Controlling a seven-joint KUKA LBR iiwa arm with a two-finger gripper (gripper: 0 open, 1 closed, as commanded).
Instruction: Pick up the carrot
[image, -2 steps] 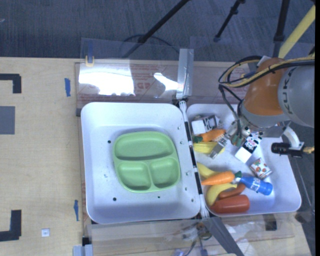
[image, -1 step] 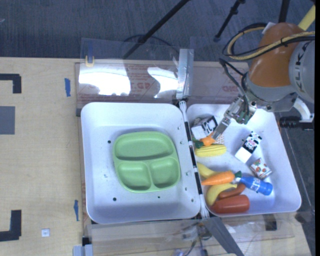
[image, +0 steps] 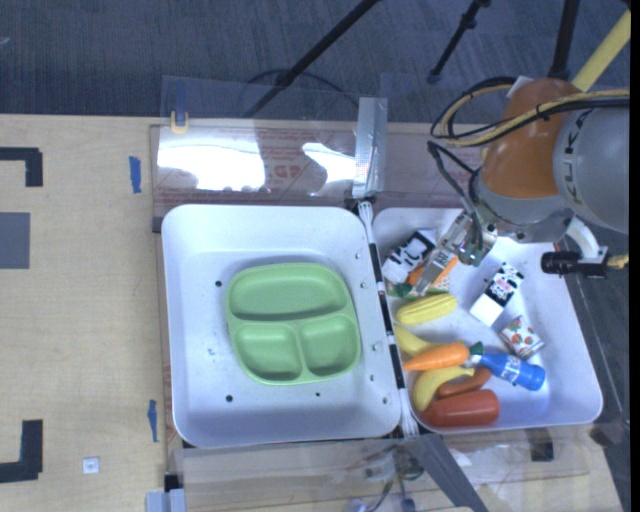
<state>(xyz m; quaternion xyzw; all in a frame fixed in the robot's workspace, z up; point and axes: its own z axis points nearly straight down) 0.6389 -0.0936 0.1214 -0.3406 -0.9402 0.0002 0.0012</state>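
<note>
Right bin (image: 575, 330): the carrot (image: 437, 356) lies on its side near the inner wall, between a corn cob (image: 426, 308) above and a banana (image: 438, 382) below, its tip just beside a blue bottle (image: 512, 371). The gripper (image: 440, 268) hangs over the bin's upper left part, apart from the carrot, beyond the corn cob; whether it is clenched or released cannot be told. Left bin (image: 190, 300): a green divided plate (image: 293, 321).

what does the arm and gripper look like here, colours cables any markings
The arm is a rounded grey body with a glossy orange band above the wrist. Thin black and yellowish cables loop around the orange part. The gripper is small, metallic and grey-silver. Dark lettering shows on the grey shell near the band, too partial to read.
</note>
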